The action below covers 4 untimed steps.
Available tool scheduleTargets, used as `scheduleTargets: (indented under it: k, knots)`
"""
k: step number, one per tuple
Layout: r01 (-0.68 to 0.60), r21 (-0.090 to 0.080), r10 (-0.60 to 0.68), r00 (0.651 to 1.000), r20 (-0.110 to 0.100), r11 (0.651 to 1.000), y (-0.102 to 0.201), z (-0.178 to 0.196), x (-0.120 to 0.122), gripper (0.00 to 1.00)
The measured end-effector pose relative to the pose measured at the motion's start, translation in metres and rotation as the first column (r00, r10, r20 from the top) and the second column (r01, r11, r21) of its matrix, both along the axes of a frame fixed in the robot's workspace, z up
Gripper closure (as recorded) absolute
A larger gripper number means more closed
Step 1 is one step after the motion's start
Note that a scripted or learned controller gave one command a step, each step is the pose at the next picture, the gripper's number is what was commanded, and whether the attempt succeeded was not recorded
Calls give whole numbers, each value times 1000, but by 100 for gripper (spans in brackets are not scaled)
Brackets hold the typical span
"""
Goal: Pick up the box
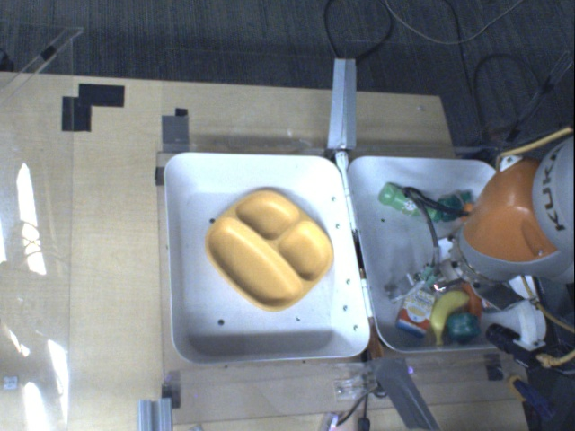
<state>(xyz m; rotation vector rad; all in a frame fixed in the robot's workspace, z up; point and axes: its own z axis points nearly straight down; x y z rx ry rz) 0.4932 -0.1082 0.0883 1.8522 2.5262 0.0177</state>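
Note:
The box [414, 312] is a small carton, red and white with a blue lower end, lying near the front edge of the right bin [386, 241]. My gripper [437, 277] hangs low over that bin, just above and to the right of the box, below the orange band [512, 218] of the arm. Its tip is lost among dark parts and clutter. The box lies on the bin floor, with a yellow banana-like toy [446, 310] against its right side.
A teal ball [464, 328] sits right of the banana toy. A green bottle [400, 198] and dark cables lie at the back of the right bin. The left bin [189, 330] holds a large yellow bread-shaped object [269, 247].

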Motion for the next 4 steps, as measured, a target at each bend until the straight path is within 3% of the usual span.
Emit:
scheduleTargets:
  k: [1,2,3,4]
  knots:
    - [-1,0,1,1000,4,1000,0,9,3,100]
    - [-15,-4,15,1000,-12,1000,31,94,-4,100]
    - [35,-4,-35,999,-14,999,-3,62,10,100]
    - [35,-4,-35,999,-14,999,-3,62,10,0]
